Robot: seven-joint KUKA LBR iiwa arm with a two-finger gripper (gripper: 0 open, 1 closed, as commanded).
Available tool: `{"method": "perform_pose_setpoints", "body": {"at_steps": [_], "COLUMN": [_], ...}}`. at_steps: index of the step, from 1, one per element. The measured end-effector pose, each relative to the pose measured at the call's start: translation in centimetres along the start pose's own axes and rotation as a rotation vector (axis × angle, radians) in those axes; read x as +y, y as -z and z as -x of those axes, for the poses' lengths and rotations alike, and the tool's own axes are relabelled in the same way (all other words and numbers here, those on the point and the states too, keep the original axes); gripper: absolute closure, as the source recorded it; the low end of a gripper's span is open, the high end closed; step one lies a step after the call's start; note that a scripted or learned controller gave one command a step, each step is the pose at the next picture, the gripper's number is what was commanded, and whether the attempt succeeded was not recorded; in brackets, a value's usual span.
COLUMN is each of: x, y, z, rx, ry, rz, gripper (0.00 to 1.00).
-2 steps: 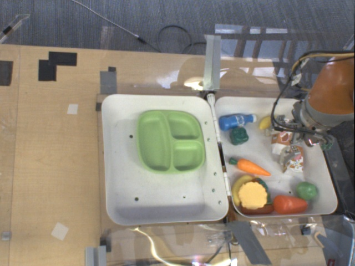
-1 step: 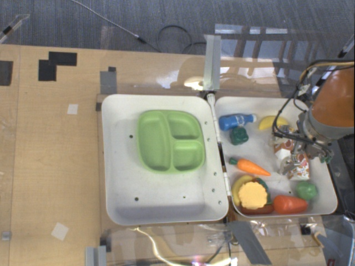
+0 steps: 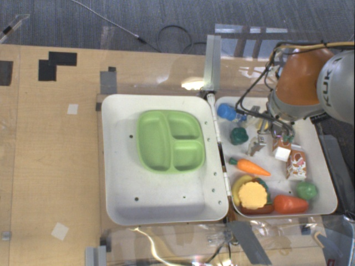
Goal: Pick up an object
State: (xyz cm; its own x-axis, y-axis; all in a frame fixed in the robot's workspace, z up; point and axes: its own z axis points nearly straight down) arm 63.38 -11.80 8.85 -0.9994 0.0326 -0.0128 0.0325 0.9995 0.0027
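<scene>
- Nearest the camera, at the lower edge of the right bin (image 3: 331,204), a red pepper-like piece (image 3: 289,204) and a yellow ruffled piece on a dark dish (image 3: 252,195) are seen just beside each other, with a green ball (image 3: 307,190) close by.
- A carrot (image 3: 250,167) is seen lying flat mid-bin, tip pointing right; it is judged to be light, stiff toy plastic, smooth and somewhat slippery, and is best taken across its thicker orange middle.
- A small carton (image 3: 297,165) and a white block (image 3: 282,153) are found to the right of the carrot; both are judged light and rigid, with flat faces that suit a two-finger hold.
- The gripper (image 3: 257,144) is seen low over the bin floor between the carrot and a dark green piece (image 3: 239,136); nothing is seen between its fingers, and how far they are parted cannot be told.
- The carrot is judged the likeliest target, as it lies near the gripper with bare floor around it.
- A blue piece (image 3: 226,112) is seen at the far left corner, close to the bin wall, where access is judged tight.
- The left bin (image 3: 122,204) carries a green divided tray (image 3: 170,141), well apart from the work.
- Cables (image 3: 256,87) hang beside the wrist above the far bin edge and may snag.
</scene>
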Motion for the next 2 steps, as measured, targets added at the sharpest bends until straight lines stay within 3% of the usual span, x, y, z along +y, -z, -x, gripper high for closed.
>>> {"method": "perform_pose_setpoints", "body": {"at_steps": [1, 2], "x": [1.1, 2.7], "y": [0.3, 0.1], "z": [-7.8, -1.2], "rx": [-0.003, -0.001], "ry": [0.039, 0.069], "rz": [-0.004, -0.003], "gripper": [0.00, 0.00]}}
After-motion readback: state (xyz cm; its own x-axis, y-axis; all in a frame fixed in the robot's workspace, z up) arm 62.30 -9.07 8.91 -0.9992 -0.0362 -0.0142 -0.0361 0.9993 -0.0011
